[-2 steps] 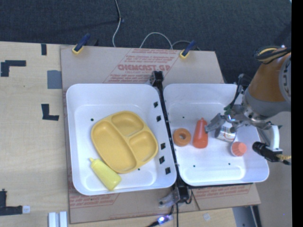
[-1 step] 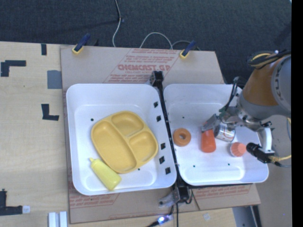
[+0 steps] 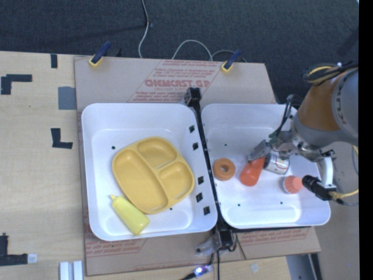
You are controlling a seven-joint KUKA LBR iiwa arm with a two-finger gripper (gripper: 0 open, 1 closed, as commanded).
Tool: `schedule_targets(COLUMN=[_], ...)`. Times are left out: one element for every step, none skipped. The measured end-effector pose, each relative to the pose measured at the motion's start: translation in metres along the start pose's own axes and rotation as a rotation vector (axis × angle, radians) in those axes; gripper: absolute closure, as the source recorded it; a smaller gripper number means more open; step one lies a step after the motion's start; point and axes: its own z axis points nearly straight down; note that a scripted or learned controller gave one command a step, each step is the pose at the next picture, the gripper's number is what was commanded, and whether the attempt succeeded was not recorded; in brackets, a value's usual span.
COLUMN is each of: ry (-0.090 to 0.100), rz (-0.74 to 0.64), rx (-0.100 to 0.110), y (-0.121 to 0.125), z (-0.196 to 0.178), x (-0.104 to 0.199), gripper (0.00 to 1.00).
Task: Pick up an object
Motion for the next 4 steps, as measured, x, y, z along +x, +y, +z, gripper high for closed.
schedule_targets(ry=[0.003, 0.014, 0.014, 0.013], rz=[-0.001, 0.001, 0.001, 0.001], rx=[-0.015, 0.029, 0.028, 0.026], y=[0.006, 0.008, 0.004, 0.001], z=[-0.015, -0.061, -0.115, -0.176], x=[0.002, -0.005, -0.014, -0.019], gripper=[1.0, 1.0, 1.0, 1.0])
